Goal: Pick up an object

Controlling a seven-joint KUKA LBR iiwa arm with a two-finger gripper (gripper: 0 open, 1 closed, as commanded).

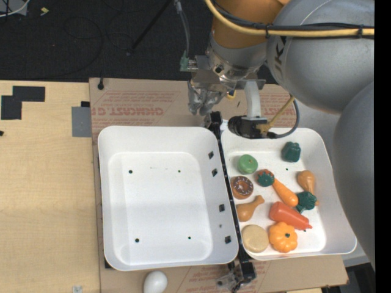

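Toys (275, 203): glossy plastic food, right bin (333, 163) | claw (201, 105): metal, grip state unclear

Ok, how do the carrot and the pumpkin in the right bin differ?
The carrot is long and tapered, lying slantwise near the bin's middle; the pumpkin is round and ribbed, sitting near the front edge. The carrot has a green leafy end; the pumpkin has a small stem on top. Both are orange toy foods in the right bin.

White bins (156, 140); orange pumpkin (283, 237), green pepper (291, 152).
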